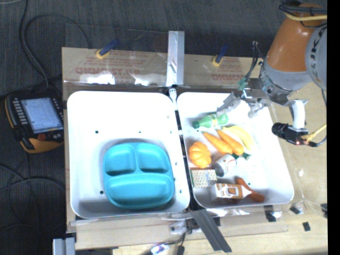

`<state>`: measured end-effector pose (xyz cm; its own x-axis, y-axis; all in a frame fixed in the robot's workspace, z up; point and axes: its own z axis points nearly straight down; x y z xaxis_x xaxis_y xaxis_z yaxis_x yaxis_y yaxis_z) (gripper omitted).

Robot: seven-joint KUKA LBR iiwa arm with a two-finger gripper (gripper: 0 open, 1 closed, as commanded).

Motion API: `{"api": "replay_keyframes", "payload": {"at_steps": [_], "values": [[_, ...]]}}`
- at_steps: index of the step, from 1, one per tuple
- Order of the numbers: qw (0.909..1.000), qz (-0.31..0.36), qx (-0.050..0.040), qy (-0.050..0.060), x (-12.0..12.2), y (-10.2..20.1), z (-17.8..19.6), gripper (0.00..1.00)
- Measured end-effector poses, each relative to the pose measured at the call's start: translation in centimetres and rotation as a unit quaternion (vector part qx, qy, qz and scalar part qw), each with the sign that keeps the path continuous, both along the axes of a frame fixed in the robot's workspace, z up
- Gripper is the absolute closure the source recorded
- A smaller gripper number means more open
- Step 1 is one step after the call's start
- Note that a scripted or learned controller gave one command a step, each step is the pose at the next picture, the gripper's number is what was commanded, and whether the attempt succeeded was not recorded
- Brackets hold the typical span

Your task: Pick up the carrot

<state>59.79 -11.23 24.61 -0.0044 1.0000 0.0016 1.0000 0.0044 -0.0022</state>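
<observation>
In the camera view, the carrot [219,141] is seen lying near the middle of the right bin [276,158], touching a second carrot [232,139] at its 3 o'clock, with a small pumpkin [200,154] at its 8 o'clock. The gripper [241,104] is held above the bin's far part, at the carrot's 1 o'clock; its opening cannot be told, and nothing is seen held by it. A blue tray [139,174] is seen in the left bin [85,142].

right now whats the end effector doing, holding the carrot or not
end effector: fingers spread open, nothing between them, above the green bottle; carrot lies in the right bin.
</observation>
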Motion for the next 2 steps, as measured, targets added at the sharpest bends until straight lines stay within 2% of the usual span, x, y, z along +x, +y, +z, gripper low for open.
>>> {"api": "replay_keyframes", "payload": {"at_steps": [1, 2], "values": [[0.9992, 0.041, -0.0001, 0.000, -4.7, -2.4, -9.1, 0.00], [0.9955, 0.094, -0.0003, -0.002, -4.5, -4.3, -3.3, 0.00]]}}
